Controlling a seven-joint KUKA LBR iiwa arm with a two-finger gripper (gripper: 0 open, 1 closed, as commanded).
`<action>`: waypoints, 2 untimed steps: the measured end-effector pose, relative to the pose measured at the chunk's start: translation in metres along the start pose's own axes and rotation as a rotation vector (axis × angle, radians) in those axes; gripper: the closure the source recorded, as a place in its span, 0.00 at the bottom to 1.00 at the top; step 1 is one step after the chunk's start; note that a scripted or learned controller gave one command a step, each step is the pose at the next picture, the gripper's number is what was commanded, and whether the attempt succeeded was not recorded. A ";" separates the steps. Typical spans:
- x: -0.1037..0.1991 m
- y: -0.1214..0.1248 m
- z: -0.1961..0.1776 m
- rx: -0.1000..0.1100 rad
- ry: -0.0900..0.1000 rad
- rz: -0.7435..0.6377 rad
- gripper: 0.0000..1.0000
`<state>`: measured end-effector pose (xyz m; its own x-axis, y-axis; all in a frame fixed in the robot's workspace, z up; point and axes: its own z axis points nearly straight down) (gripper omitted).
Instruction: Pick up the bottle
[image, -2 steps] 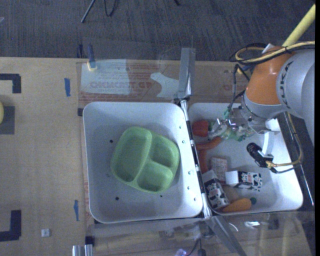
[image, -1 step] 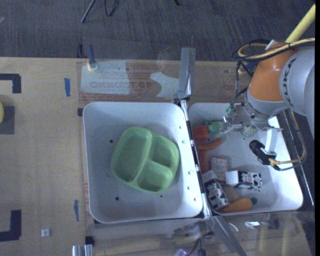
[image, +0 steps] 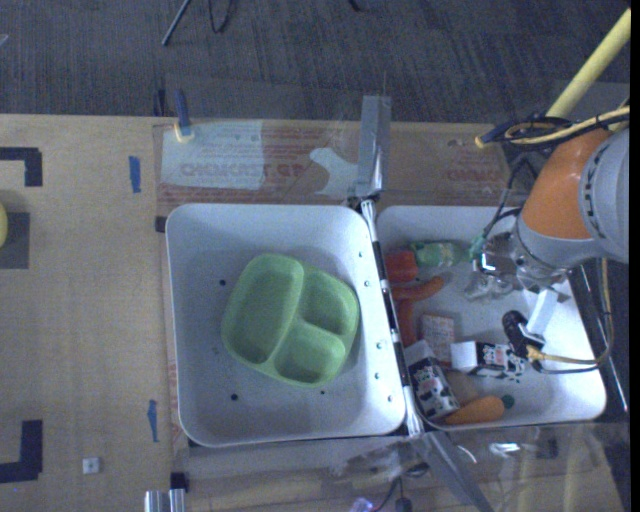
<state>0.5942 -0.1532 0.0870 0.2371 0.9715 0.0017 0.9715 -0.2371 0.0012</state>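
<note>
Nearest, along the front wall of the right bin (image: 590, 405): a carrot (image: 478, 409) lying flat, beside it a small black-and-white carton (image: 432, 388). Farther in, a white block (image: 463, 355) and a small pale packet (image: 437, 329). Farther still, another carrot (image: 418, 290) and a red piece (image: 401, 265). At the far side, lying on its side just right of the red piece: the bottle (image: 443, 255), pale green and clear. Probably light, thin-walled plastic, smooth and apt to roll or slip; best pinched across the middle of the body. Gripper (image: 493, 283) low, just right of the bottle; opening impossible to judge. In the left bin (image: 200, 240), a green divided tray (image: 290, 318).
</note>
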 end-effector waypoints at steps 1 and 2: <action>0.000 0.000 0.001 0.001 0.000 0.001 0.00; 0.001 0.001 -0.010 -0.002 0.001 0.000 1.00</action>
<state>0.5950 -0.1528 0.0972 0.2369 0.9715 0.0022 0.9715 -0.2369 0.0028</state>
